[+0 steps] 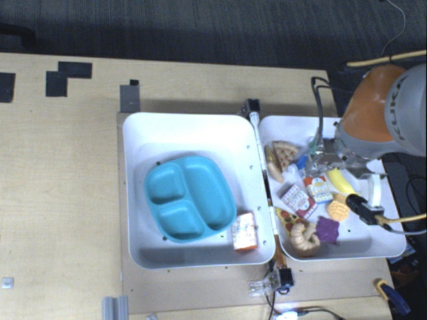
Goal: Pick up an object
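The claw (pixel 319 157) is lowered into the right bin (pixel 387 245), among small toy objects (pixel 307 199) piled there; whether it is open or closed cannot be told. A blue divided tray (pixel 190 197) and a small box (pixel 245 233) are seen in the left bin (pixel 133 179) on the counter (pixel 60 199).

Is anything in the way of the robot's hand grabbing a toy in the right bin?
Nothing visible blocks it. The end effector hangs right over the right bin, with the toys heaped just beneath and beside it.
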Controlling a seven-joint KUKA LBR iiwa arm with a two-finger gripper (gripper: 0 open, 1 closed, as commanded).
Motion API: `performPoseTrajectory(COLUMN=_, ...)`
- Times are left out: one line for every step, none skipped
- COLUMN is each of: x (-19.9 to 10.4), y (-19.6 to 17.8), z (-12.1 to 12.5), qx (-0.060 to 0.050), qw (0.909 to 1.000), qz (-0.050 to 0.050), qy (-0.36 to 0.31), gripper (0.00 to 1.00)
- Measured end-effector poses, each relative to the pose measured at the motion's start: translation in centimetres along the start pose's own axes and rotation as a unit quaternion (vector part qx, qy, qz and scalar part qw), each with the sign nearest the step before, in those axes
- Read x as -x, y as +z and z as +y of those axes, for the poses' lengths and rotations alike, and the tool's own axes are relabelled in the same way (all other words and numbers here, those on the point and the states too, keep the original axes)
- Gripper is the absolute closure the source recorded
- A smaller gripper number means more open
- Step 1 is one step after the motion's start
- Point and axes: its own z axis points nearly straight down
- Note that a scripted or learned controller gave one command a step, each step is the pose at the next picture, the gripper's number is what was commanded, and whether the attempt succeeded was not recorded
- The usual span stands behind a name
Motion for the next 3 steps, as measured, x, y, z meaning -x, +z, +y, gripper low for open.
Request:
performPoseTrajectory(x=0.0, y=0.0, z=0.0, qx=0.0, qw=1.0, qz=0.0, qy=0.0, gripper=0.0)
performPoseTrajectory(x=-2.0, y=3.0, z=-3.4, qx=0.001, qw=1.0, qz=-0.002, qy=0.003, gripper=0.0)
performPoseTrajectory(x=-2.1, y=1.7, z=-3.1, qx=0.004, qw=1.0, qz=-0.001, qy=0.002, gripper=1.0)
